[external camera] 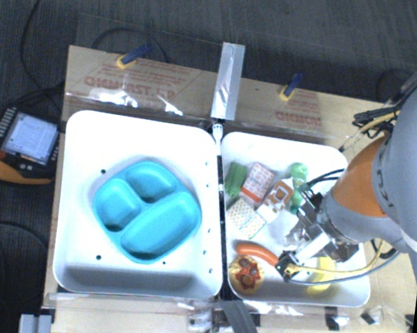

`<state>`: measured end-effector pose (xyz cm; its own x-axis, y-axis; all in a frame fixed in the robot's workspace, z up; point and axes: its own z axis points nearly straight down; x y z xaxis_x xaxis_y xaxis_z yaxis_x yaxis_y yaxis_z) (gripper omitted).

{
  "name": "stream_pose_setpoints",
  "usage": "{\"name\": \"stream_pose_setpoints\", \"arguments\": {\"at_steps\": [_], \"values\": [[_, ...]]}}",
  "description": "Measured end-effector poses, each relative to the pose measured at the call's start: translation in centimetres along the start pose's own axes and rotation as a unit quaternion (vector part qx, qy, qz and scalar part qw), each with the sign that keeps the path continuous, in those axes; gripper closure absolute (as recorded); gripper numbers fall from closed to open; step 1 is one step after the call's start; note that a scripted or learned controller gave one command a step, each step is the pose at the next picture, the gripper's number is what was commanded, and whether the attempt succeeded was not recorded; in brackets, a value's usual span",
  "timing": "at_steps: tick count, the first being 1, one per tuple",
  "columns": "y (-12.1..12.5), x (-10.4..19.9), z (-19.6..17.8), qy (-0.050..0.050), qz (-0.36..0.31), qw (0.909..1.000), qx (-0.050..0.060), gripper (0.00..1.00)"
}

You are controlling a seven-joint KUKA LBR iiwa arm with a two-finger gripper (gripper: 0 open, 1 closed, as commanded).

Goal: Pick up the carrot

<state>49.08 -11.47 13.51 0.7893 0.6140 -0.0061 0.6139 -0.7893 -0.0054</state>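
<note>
**Tool beside the carrot in the right bin**

My tool (299,245) hangs low over the right bin (313,151), reaching in from the right. I cannot tell whether it is released or clenched. The carrot (257,250) lies in the near left part of that bin, just left of my tool, with a round red and yellow fruit (246,273) touching its near side. A yellow banana (321,274) lies to the right, partly under my arm. Farther off sit a small box (259,180) and a green packet (235,181). The left bin (74,262) holds a blue divided tray (149,211).
</note>
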Motion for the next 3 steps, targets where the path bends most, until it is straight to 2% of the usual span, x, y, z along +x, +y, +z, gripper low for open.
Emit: {"name": "stream_pose_setpoints", "arguments": {"at_steps": [1,2,3], "values": [[9.0,-2.2,-3.3,0.000,0.199,0.9801,-0.001,1.00],[12.5,-1.6,-9.6,0.001,0.148,0.9890,-0.002,1.00],[17.9,5.5,-19.9,0.000,0.063,0.9980,-0.003,1.00]]}}
